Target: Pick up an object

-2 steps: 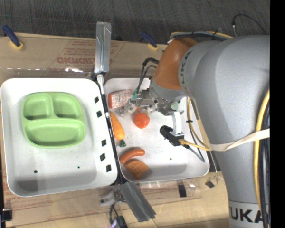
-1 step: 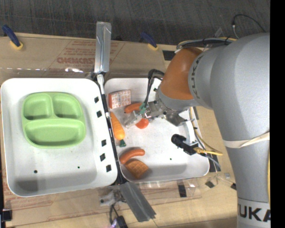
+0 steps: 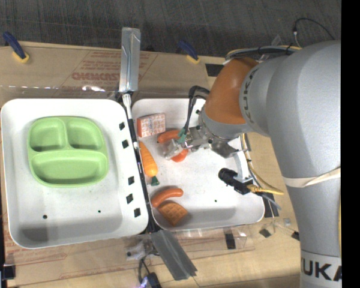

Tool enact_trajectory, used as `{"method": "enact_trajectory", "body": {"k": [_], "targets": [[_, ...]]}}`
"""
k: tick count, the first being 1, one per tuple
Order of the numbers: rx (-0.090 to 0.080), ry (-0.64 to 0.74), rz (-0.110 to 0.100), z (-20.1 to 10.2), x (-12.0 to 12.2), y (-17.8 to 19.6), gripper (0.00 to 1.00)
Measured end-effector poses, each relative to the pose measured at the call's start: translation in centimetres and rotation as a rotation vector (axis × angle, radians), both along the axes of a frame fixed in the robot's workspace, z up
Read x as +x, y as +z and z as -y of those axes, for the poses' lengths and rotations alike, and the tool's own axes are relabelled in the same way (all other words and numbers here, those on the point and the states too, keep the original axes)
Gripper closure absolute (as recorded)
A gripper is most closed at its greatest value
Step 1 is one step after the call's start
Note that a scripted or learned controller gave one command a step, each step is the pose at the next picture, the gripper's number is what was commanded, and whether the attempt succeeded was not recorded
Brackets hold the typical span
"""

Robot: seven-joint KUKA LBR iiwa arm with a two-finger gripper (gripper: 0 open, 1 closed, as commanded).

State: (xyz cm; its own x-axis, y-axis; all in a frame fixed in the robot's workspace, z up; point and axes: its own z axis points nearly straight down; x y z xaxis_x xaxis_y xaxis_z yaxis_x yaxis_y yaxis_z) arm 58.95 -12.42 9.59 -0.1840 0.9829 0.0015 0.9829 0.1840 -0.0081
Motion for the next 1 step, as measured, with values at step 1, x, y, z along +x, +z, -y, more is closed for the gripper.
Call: {"method": "enact_trajectory", "body": {"k": [1], "targets": [[-0.001,-0.126,0.007,-5.66,6.84,9.81,1.0]]}}
